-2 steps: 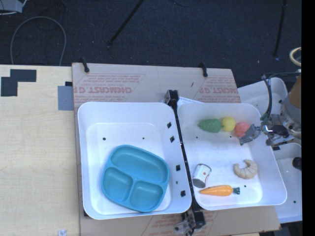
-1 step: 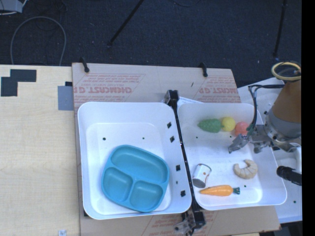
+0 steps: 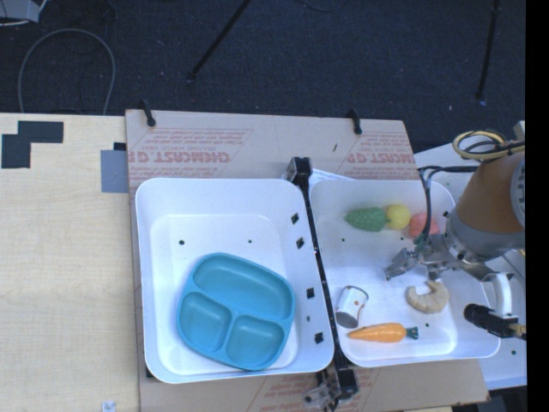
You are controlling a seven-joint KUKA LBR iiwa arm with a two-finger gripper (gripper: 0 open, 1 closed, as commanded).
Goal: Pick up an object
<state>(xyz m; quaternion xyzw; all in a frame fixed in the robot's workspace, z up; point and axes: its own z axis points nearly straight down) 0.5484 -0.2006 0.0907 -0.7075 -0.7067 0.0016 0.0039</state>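
Croissant [image 3: 428, 297] lies in the right bin [image 3: 442, 343], just below the gripper [image 3: 414, 262], whose fingers spread apart and grasp nothing, with a carrot [image 3: 378, 333], a cup [image 3: 349, 305] and toy fruit [image 3: 383, 219] nearby.

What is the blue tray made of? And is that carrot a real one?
The blue tray looks like moulded plastic: one even colour, smooth rounded dividers and a soft sheen. The carrot is probably a plastic toy, since its orange is flat and uniform and its green top is short and stubby, though the view is too small to be sure. The white bin holding the tray also looks like smooth plastic.
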